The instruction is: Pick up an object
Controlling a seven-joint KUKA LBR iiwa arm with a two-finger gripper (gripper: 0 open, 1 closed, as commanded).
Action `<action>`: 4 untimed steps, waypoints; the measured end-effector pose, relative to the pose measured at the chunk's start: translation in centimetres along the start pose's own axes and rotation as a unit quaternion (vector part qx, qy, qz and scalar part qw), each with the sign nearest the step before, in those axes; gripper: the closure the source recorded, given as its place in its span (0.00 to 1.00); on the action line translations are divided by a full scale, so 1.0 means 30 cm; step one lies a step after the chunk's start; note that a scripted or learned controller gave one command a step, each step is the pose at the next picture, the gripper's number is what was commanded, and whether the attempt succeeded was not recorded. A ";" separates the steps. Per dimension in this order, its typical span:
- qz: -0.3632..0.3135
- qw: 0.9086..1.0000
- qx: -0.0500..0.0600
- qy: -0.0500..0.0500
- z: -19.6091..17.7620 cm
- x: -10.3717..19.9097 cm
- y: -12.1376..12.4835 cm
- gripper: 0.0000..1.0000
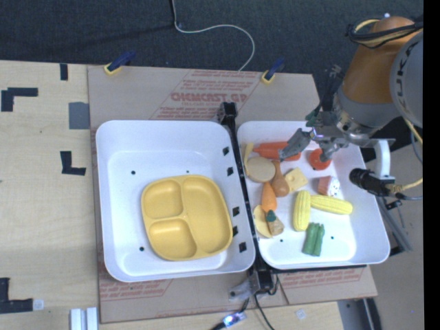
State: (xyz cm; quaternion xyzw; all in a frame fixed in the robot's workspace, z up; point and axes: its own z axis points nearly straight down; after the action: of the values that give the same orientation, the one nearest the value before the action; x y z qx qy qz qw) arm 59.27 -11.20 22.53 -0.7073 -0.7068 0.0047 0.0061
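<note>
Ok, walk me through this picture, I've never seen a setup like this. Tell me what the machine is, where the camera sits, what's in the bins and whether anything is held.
The grey and orange machine on the right is a robot arm. Its tool, a two-finger grasper, hangs over the right bin. One camera, fixed above the bench, looks down at a slant on two shallow white bins set side by side.

The left bin holds a yellow divided plate. The right bin holds toy food: two corn cobs, a carrot, a green vegetable, a long red piece and others.

The tool sits above the red piece and a small red item. I cannot tell whether it holds anything.
</note>
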 end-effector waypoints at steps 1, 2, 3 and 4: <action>-0.001 1.000 -0.006 -0.001 -0.022 0.000 0.007 0.00; -0.001 1.000 -0.003 -0.001 0.130 -0.001 0.017 0.00; -0.001 1.000 -0.003 -0.001 0.325 -0.022 -0.011 0.00; -0.002 1.000 -0.006 -0.001 0.472 -0.018 -0.006 0.00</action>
State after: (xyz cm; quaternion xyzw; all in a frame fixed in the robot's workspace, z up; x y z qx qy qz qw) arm 58.88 -11.73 8.37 -0.7063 -0.7079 0.0007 0.0009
